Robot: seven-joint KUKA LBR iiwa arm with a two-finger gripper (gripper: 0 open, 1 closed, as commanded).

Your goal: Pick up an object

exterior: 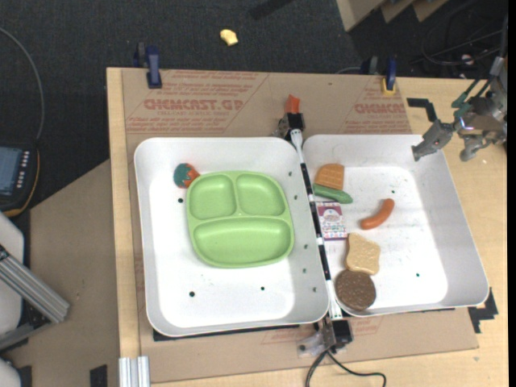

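Above the right bin's (451, 216) far corner hangs the hand (447, 135), spread and bare; approach step: next, descend over the sausage (377, 214).

Two white bins sit side by side: the left bin (161, 297) holds a green divided plate (239, 218) and a small red-and-green toy (185, 175), the right bin (435, 240) a sausage (377, 214), toast (363, 254), a brown disc (355, 289) and a pink packet (330, 220), with the gripper (451, 139) open above its far right corner.
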